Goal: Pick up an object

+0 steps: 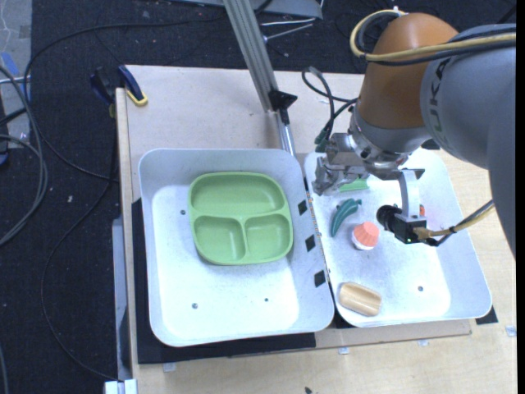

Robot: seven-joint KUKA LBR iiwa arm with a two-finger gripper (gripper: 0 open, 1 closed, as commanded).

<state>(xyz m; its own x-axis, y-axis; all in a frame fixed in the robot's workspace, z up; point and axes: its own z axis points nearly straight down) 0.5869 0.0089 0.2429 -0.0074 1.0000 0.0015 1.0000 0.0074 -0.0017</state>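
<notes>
My gripper [335,173] hangs low over the back left part of the right bin [459,290], under the orange band of the arm. Just in front of it lies a small green pepper-shaped toy [345,215], apart from the gripper. A pink and orange round toy [366,235] rests to the right of the green one. A tan bread-like piece [359,299] lies near the bin's front left corner. I see nothing held in the gripper.
The left bin [234,302] holds a green divided plate [241,217]. A black fitting with a yellow cable [397,222] hangs off the arm next to the pink toy. A metal pole [256,52] slants up behind the bins.
</notes>
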